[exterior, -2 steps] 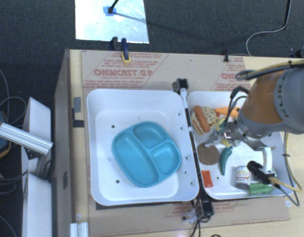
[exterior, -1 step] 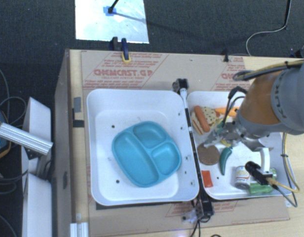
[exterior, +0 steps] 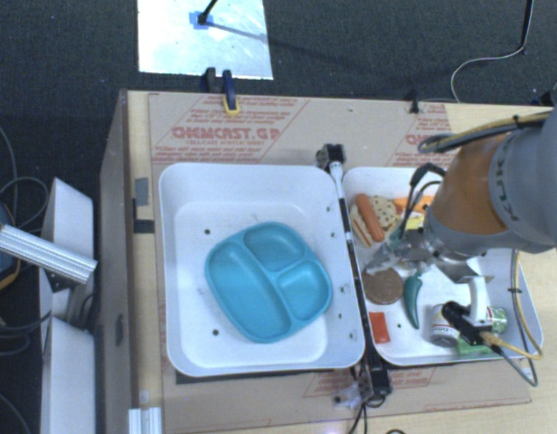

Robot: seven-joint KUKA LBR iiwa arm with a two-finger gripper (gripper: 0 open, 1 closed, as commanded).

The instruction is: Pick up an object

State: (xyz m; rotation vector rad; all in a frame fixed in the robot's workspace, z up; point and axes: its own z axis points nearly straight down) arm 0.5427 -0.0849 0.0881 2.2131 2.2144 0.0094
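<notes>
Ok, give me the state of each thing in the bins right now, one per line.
blue divided plate: flat in left bin, nothing on it
hot dog: lying in right bin, far corner
brown disc: flat, beside the divider
green pepper: lying loose, tip toward the near rim
orange block: flat, near rim
gripper: low over the right bin, fingers unclear

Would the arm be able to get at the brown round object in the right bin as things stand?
Probably yes: the brown round object lies uncovered just below the gripper, with the green pepper beside it, not over it.
</notes>
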